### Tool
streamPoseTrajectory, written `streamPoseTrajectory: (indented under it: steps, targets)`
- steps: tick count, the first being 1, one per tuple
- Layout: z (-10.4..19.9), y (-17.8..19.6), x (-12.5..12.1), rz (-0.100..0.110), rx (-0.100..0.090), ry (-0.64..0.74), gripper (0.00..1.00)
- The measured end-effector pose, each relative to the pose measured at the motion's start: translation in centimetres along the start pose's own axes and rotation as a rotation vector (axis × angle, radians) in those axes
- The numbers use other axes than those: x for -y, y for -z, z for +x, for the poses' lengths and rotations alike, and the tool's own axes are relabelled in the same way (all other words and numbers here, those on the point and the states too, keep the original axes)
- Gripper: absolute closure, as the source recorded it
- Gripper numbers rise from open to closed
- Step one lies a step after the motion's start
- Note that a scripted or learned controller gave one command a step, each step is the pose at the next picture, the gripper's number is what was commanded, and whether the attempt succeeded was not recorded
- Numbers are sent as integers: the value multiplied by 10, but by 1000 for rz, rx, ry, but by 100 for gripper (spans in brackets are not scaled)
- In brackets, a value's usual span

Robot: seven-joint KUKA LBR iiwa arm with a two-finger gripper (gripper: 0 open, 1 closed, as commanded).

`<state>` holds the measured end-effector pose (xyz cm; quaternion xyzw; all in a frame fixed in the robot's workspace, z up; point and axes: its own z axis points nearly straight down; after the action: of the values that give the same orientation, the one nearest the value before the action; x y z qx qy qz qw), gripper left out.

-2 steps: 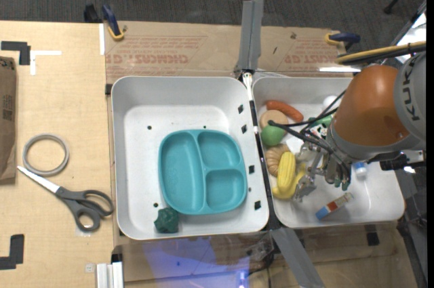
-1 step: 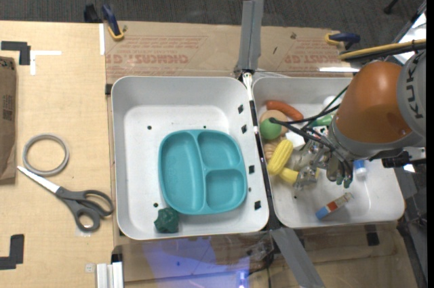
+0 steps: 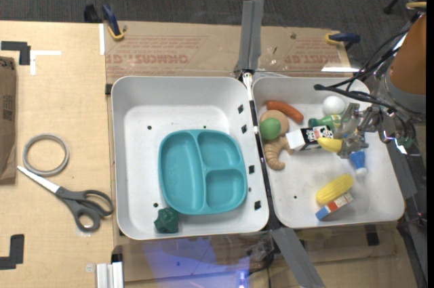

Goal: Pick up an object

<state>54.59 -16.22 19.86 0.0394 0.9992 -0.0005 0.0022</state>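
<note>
My gripper [image 3: 352, 139] hangs low over the right part of the right bin [image 3: 380, 212], reaching in from the right. Its tip is beside a small yellow banana [image 3: 330, 143] and just above a blue-capped piece [image 3: 357, 160]. Close by lie a black and white box [image 3: 306, 137], a green bottle [image 3: 321, 122] and a white egg [image 3: 333, 104]. Further left sit an orange sausage [image 3: 285, 109], a green ball [image 3: 271, 127] and a tan root-shaped toy [image 3: 274, 152]. A yellow corn cob [image 3: 334, 188] and a red and blue block [image 3: 333, 208] lie near the front.
The left bin [image 3: 129, 110] holds a teal divided plate [image 3: 202, 171] and a dark green lump [image 3: 167, 220] at its front. On the bench to the left lie scissors [image 3: 71, 198] and a tape roll [image 3: 45, 153]. Black cables [image 3: 352, 80] trail over the right bin's back corner.
</note>
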Motion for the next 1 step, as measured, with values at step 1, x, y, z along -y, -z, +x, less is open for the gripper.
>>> streamPoseTrajectory:
  steps: [1]
  targets:
    - [0, 0, 0, 0, -1, 0, 0]
